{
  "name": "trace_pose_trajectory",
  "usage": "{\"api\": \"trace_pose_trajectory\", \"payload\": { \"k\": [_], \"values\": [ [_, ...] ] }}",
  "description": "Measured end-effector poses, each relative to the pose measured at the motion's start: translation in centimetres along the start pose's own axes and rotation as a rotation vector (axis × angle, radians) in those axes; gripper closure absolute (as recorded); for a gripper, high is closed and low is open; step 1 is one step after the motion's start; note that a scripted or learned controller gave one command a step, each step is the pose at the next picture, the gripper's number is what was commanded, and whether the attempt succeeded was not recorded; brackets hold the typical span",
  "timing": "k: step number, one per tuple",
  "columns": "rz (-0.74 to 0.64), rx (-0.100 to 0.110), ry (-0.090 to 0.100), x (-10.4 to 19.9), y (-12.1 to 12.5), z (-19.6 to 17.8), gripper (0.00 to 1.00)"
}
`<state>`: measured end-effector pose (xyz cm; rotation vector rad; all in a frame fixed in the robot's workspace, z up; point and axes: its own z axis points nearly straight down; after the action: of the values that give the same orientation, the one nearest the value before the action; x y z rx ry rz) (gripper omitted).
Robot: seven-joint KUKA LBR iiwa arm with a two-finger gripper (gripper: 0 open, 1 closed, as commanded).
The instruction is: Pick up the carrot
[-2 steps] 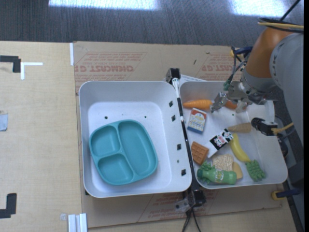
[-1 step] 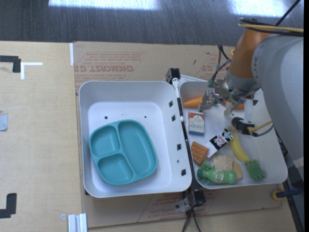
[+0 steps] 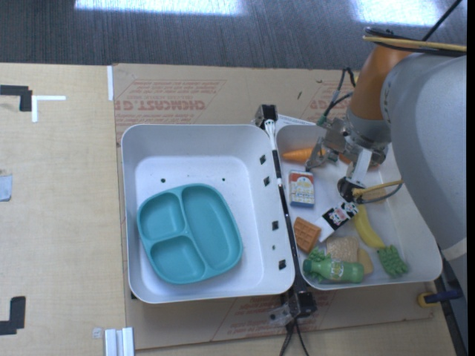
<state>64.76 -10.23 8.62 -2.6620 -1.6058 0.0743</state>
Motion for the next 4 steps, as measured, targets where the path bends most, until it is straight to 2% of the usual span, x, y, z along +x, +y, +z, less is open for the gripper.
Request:
{"api": "trace_pose_trajectory", "payload": {
  "k": [1,2,3,4],
  "values": [
    [0.220,0.013,0.001,0.7,-0.5,-0.1,0.00],
    [0.518,-0.008,0.020,0.2,-1.4,0.0,0.00],
    [0.877,-0.006,0.025,-0.2,-0.7,-0.1,0.00],
    [0.871,-0.020,0.030,-0.2,-0.5,-1.0,1.00]
  ]
}}
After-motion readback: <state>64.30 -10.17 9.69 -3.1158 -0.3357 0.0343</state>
